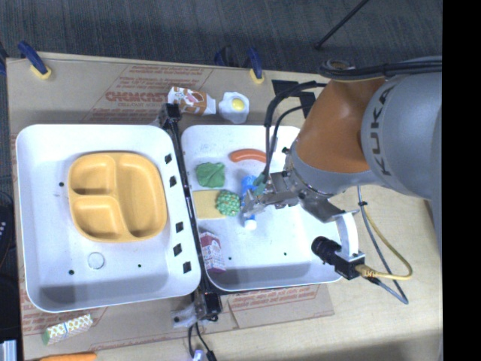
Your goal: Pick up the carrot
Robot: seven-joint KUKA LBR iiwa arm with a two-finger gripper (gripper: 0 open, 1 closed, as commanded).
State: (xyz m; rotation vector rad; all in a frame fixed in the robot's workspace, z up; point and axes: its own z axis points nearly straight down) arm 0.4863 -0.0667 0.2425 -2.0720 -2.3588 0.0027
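Note:
The carrot (248, 156), a short orange-red stick, lies flat near the back wall of the right bin (301, 265). My gripper (252, 201) hangs low over the middle of that bin, a short way in front of the carrot and apart from it. A small blue and white object (249, 183) sits right at the gripper's tip, partly hidden by it. The grey and orange arm covers the bin's right half.
A green leaf (211, 174), a knobbly green ball (228, 202) on a yellow slab (204, 204) and a printed packet (210, 251) fill the right bin's left side. A yellow divided plate (118, 195) sits in the left bin (37, 224). A small carton (188, 100) and an egg toy (235, 107) stand behind the bins.

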